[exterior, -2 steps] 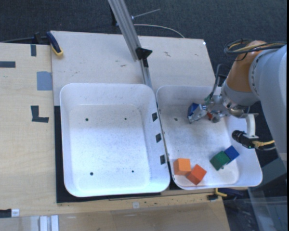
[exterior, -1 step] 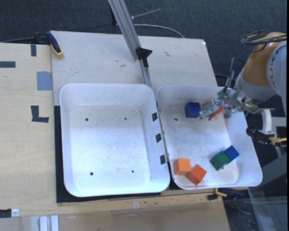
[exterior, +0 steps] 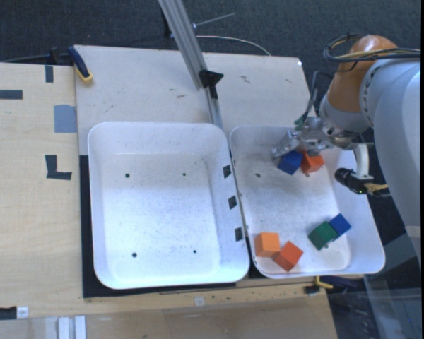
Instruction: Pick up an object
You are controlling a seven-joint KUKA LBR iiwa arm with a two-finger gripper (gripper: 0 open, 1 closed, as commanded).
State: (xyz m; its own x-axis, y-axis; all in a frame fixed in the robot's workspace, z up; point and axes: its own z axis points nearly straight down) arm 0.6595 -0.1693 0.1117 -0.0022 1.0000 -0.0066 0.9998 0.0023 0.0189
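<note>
Camera view's upper right: gripper (exterior: pixel 297 149) sits over a blue block (exterior: pixel 290 163) and orange block (exterior: pixel 311 163); finger state unclear.

Two bins sit side by side on the bench (exterior: pixel 28 210). In the right bin (exterior: pixel 353 260), two blocks (exterior: pixel 300 163) touch near its far edge under the tool (exterior: pixel 297 145); four more blocks (exterior: pixel 279 249) lie along its near edge.

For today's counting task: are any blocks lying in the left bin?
No, all six blocks lie in the right bin; the left bin holds none.
</note>
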